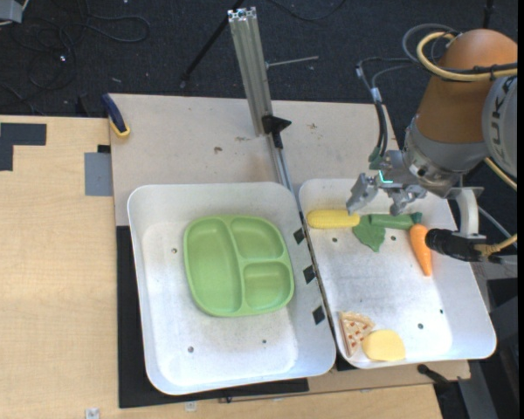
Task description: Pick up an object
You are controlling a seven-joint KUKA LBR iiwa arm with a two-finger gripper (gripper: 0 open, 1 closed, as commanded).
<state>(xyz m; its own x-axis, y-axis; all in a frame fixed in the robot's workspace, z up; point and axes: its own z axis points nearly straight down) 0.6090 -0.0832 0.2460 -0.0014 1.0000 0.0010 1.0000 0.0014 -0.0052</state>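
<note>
Camera view, from above the bench at a slant.

Progress: nothing lifted yet, as far as I can judge. The gripper (382, 197) hangs over the far end of the right bin (472, 339), its two fingers spread apart with nothing between them. Every object lies on a bin floor. The whole pick is left: close on something, raise it clear.

Nearest candidate: the corn cob (333, 220), yellow, lying crosswise just below and left of the fingertips. Its green husk (382, 226) trails off to the right, directly under the gripper. My guess is that the corn is the target, but the view doesn't settle it.

Right bin, other contents: a carrot (421, 250) near the right wall, pointing down the bin, beside a black fitting on the arm's side. At the near end, a pizza slice (355, 331) touching a round yellow piece (384, 346), both well apart from the gripper.

Left bin (157, 356): one green divided plate (238, 265), three compartments, sitting about the middle with nothing in them.

Arm (458, 103) reaches in from the right, orange band showing above the wrist.
</note>
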